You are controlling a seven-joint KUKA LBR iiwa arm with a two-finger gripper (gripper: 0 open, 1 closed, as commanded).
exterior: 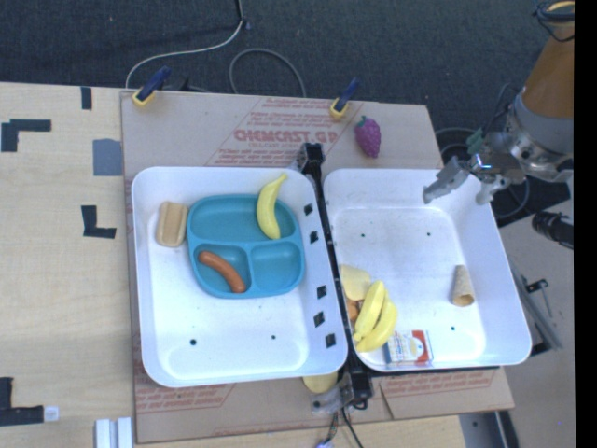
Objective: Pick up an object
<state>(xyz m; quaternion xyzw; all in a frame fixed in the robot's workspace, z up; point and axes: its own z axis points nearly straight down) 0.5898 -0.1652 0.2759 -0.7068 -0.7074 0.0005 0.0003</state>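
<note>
Both bins, the left bin (149, 343) and the right bin (504, 343), look like smooth, slightly glossy white plastic. The blue tray (280, 273) has a matt plastic look. On it, the banana (270, 207) appears smooth and waxy, and the sausage (223, 271) has a faint sheen. The bread slice (171, 223) beside the tray looks dull and porous. In the right bin, the banana bunch (374, 315) is smooth and plastic-looking, the cone (462, 286) matt and grainy, the small carton (409, 348) printed card. The board (233, 138) beneath is matt brown cardboard; the surface (56, 297) shows pale wood grain. The end effector (459, 181) is dull grey metal.
</note>
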